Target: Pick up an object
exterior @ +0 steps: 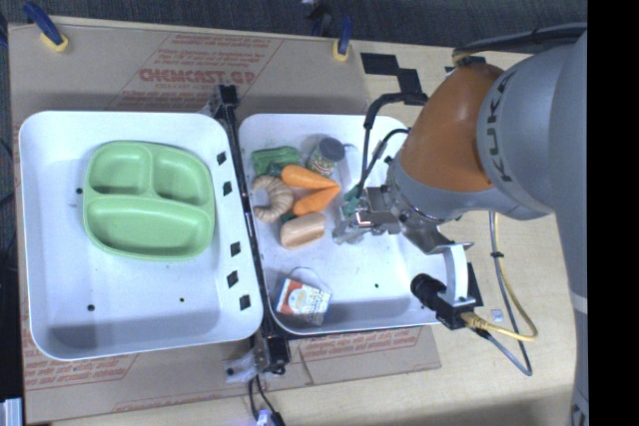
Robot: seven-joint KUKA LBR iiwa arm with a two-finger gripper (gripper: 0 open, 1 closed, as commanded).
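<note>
In the right bin (379, 309) lies a cluster of play food: two orange carrots (311, 179), a tan bread roll (303, 230), a beige pretzel-like piece (271, 198), a green item (273, 158) and a small jar (324, 156). A red and white carton (303, 298) lies near the bin's front wall. My gripper (351, 219) hangs low over the bin's middle, just right of the carrots and the roll. The wrist hides its fingertips, and I see nothing between them.
The left bin (50, 314) holds a green divided plate (150, 198). A black divider (238, 205) runs between the bins. The grey arm with its orange band (449, 140) covers the right bin's right side. Blue clamps (344, 37) sit on the cardboard's far edge.
</note>
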